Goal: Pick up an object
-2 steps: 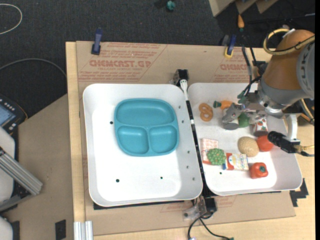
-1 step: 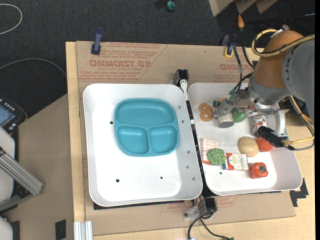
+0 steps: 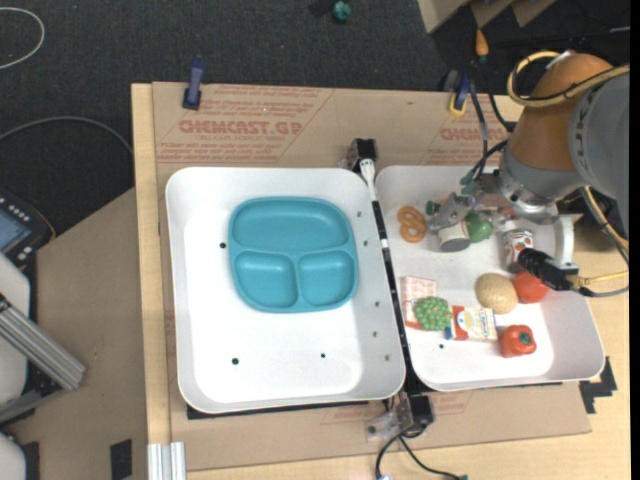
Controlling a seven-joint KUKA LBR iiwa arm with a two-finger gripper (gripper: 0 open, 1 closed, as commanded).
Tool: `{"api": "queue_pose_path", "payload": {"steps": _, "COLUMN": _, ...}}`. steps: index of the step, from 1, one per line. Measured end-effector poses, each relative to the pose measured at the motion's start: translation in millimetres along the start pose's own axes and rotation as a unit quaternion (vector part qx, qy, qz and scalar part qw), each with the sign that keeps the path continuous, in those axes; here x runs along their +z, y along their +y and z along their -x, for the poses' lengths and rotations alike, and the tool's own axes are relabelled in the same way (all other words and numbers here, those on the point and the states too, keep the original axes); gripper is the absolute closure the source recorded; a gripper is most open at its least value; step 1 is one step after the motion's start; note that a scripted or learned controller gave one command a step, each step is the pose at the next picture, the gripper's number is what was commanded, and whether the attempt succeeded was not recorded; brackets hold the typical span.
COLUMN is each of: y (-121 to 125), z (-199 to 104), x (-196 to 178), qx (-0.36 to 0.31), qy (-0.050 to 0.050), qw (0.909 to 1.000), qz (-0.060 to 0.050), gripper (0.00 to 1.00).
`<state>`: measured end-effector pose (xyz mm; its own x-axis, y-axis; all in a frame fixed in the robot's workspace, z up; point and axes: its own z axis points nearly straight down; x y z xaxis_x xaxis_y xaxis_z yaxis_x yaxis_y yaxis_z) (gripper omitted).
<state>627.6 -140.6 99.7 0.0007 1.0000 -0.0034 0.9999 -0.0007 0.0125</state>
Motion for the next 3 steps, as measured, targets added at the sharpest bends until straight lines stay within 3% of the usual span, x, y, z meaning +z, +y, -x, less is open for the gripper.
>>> {"api": "queue_pose_path", "payload": {"steps": 1, "y": 41, "z": -51, "x": -12, "qx": -0.003, "qy": 0.002, "qw": 1.0000, "qz": -0.004, "gripper": 1.00}}
{"api": "queue_pose_path", "payload": {"steps": 2, "y": 1, "z": -128, "x": -90, "qx": -0.003, "qy": 0.003, "qw": 1.0000, "qz": -0.005, "gripper": 1.00}}
{"api": "queue_pose_path", "payload": {"steps": 3, "y": -32, "z": -162, "x": -86, "qx": -0.002, "qy": 0.003, "qw": 1.0000, "qz": -0.009, "gripper": 1.00}}
